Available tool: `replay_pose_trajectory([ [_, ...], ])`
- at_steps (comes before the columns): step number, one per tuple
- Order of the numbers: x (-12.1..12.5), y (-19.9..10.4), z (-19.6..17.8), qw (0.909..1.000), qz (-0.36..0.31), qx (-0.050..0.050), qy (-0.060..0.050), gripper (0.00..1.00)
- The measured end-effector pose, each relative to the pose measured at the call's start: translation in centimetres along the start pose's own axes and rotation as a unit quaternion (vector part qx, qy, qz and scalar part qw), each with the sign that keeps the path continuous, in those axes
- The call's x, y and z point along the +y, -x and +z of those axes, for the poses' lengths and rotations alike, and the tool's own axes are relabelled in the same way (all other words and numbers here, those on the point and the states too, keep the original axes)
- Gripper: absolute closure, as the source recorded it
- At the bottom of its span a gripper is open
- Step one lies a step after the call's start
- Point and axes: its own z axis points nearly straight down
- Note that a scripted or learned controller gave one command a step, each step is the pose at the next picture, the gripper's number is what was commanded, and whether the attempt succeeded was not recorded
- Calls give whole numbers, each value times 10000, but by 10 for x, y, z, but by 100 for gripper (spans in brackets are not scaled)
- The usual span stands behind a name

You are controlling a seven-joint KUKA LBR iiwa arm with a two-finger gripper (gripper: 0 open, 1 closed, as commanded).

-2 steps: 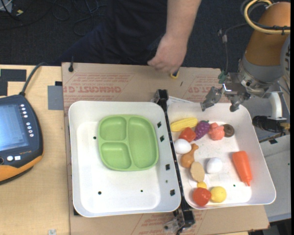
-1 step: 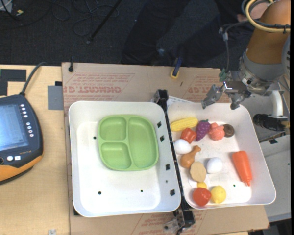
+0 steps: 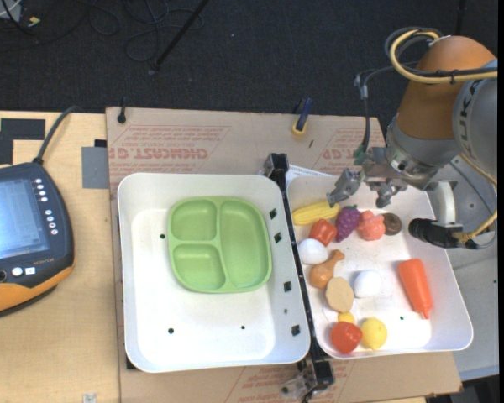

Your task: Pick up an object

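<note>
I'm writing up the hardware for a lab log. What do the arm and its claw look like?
The arm is grey with a rounded orange band above the wrist. Yellow and grey cables loop over its top. The claw is grey metal, with two short dark-tipped fingers. A black cylindrical part sticks out beside it.

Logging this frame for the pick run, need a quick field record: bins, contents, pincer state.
left bin: holds a green three-compartment plastic plate
right bin: toy food, including a yellow corn cob, purple grape bunch, orange carrot, red tomato, yellow lemon, white egg
pincer: over the far end of the right bin, above the grapes, fingers apart, nothing between them
left of bench: tablet-style control pendant
</note>
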Motion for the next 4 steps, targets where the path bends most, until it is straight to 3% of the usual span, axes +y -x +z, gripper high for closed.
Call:
replay_pose_trajectory([
  [2, -8, -10, 117, 10000, -7, -5, 6, 0],
  [3, -7, -8, 105, 10000, 14, -1, 5, 100],
  [4, -4, -12, 45, 10000, 6, -11, 63, 100],
])
